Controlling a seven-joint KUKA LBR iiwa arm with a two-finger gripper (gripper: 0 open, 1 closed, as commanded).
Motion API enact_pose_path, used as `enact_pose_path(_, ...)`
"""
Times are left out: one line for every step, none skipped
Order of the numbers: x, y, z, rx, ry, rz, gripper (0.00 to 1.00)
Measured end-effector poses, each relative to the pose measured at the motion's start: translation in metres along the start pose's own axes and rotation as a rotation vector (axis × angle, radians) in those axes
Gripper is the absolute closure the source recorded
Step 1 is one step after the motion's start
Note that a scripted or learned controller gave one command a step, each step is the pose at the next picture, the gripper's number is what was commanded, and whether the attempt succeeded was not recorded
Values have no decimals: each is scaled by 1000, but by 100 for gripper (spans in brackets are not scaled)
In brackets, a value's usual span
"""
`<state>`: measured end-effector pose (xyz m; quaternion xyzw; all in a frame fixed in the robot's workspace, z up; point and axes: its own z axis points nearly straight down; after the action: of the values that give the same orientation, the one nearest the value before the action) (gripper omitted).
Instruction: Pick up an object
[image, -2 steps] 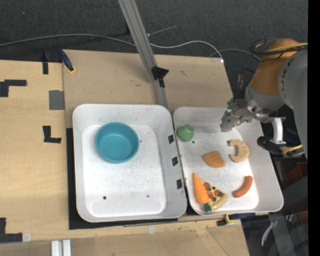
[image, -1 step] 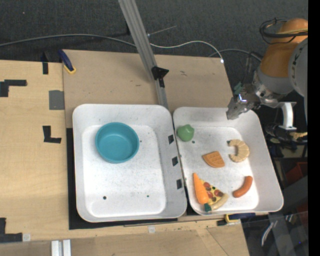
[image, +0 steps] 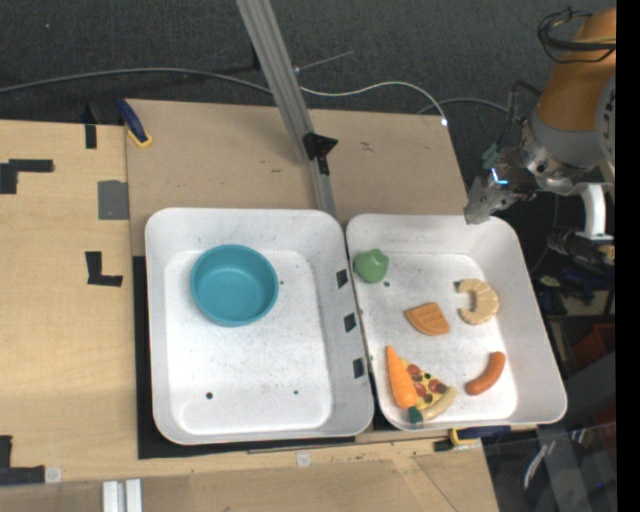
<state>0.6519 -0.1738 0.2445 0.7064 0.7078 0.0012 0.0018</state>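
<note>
Over the right bin's (image: 535, 330) far right corner hang the jaws (image: 480, 208), holding nothing I can see; spread or pressed together, I cannot tell. Inside that bin lie a green ball (image: 371, 265), croissant (image: 478, 300), carrot (image: 401, 377) and sausage (image: 485, 374). Left bin (image: 160, 330) holds a blue bowl (image: 234, 285)

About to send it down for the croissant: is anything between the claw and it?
Nothing visible. The claw hangs over the right bin's far rim; the croissant lies apart from the other toy foods.
</note>
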Motion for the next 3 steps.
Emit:
enact_pose_path(0,1,-40,0,0,0,100)
enact_pose_path(54,-3,-43,5,2,-4,100)
enact_pose_path(111,-5,-41,6,3,-5,100)
